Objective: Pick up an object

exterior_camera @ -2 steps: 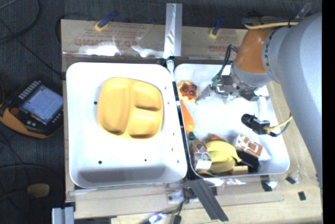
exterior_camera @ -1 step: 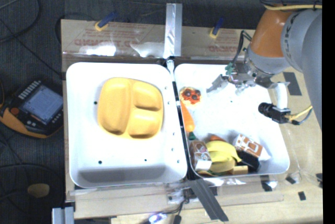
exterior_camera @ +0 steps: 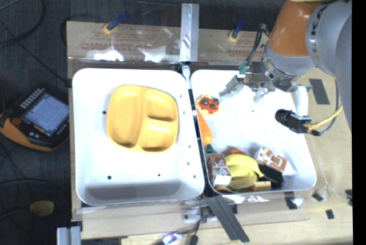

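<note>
Left white bin (exterior_camera: 91, 181): yellow moulded plastic tray (exterior_camera: 142, 117), centred. Right white bin (exterior_camera: 303, 164): orange carrot-shaped toy (exterior_camera: 205, 130) along left wall; yellow banana (exterior_camera: 243, 166) heaped with small packets at front. My gripper (exterior_camera: 247, 89) hangs above the back, fingers spread, gripping nothing.

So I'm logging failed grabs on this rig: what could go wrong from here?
1. The toys are heaped in the right bin's near corner, so a grab may catch two or slip off.
2. The gripper hangs over the bin's bare far end and could close on nothing.
3. The carrot hugs the wall, leaving little finger room.
</note>
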### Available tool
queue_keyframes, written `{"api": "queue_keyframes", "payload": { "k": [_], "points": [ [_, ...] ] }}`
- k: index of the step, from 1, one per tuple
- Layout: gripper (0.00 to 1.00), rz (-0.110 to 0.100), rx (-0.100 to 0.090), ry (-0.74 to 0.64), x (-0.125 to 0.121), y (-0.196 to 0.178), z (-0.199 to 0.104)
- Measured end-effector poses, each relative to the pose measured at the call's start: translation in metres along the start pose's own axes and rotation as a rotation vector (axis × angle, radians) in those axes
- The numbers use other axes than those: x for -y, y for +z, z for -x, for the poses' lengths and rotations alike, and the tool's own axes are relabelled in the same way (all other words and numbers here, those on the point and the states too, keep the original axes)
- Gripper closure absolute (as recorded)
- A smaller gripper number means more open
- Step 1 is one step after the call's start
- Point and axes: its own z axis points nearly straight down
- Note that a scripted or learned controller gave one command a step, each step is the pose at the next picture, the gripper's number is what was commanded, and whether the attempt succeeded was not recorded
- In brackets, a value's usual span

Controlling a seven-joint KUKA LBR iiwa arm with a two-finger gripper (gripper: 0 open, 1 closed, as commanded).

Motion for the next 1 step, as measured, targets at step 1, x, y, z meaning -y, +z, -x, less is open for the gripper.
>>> {"api": "queue_keyframes", "payload": {
  "k": [1],
  "points": [
    [0.0, 0.009, 0.003, -0.223, -0.0451, 0.1108, 0.0188]
  ]
}}
